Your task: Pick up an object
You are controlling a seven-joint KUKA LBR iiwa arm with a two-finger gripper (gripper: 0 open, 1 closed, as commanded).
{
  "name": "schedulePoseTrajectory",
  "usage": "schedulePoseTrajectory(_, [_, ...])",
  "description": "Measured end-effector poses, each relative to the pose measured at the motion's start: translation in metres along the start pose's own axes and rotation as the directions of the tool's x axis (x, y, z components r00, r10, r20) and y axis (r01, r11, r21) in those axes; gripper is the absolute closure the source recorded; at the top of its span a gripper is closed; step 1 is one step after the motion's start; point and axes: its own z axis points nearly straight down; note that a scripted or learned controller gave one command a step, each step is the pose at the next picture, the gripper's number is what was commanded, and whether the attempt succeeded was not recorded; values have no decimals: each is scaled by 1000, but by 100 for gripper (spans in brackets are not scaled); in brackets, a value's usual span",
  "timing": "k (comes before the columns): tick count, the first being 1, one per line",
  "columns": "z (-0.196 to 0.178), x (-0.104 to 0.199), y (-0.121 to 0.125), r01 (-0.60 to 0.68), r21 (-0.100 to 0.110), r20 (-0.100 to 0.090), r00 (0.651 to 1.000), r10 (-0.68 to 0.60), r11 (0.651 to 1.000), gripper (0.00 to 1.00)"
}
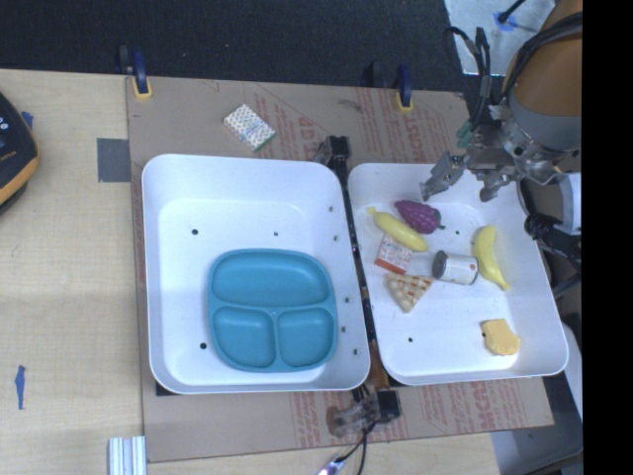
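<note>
The right bin [534, 364] holds a purple bunch of grapes [417, 215], a yellow banana-like piece [398, 230], a second banana [487, 255], a small grey can [455, 267] on its side, a red and white packet [394, 255], a tan wedge [408, 290] and a yellow chunk [500, 337]. My gripper [461, 188] hangs over the far edge of that bin, above and right of the grapes. It is open, and nothing sits between its fingers.
The left bin [168, 196] carries a blue divided plate [270, 308]. A small patterned square [248, 126] lies on the cardboard behind it. A yellow and black device [12, 156] sits at the far left. Clamps and cables line the bins' edges.
</note>
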Motion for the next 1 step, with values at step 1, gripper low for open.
schedulePoseTrajectory(1, [67, 12, 52, 0, 0, 2, 1000, 0, 1000, 0])
